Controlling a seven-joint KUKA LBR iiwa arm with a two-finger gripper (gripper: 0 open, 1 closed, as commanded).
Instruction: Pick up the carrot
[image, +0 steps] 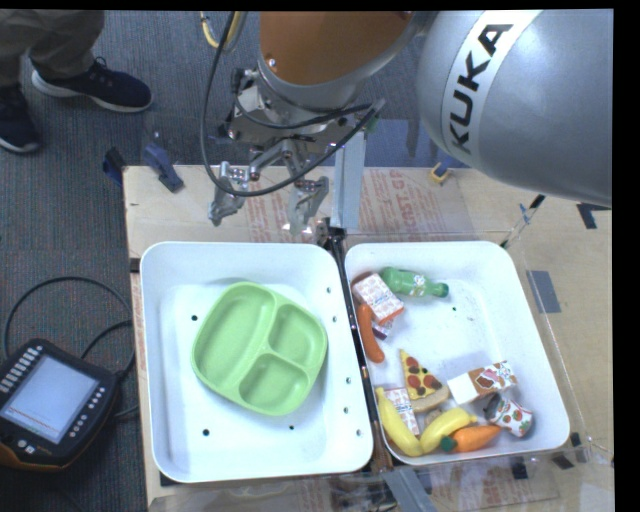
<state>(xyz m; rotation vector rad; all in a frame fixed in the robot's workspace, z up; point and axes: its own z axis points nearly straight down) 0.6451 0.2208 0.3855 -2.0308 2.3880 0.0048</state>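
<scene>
Nothing is gripped yet — the fingers (262, 205) hang spread, the carrot (472, 438) well apart; next they must travel there and descend.

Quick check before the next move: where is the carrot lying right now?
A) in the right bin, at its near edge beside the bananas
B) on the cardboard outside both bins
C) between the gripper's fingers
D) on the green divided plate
A: the carrot lies in the right bin by its near wall, just right of the bananas, while the gripper sits above the bins' far edge.
</scene>
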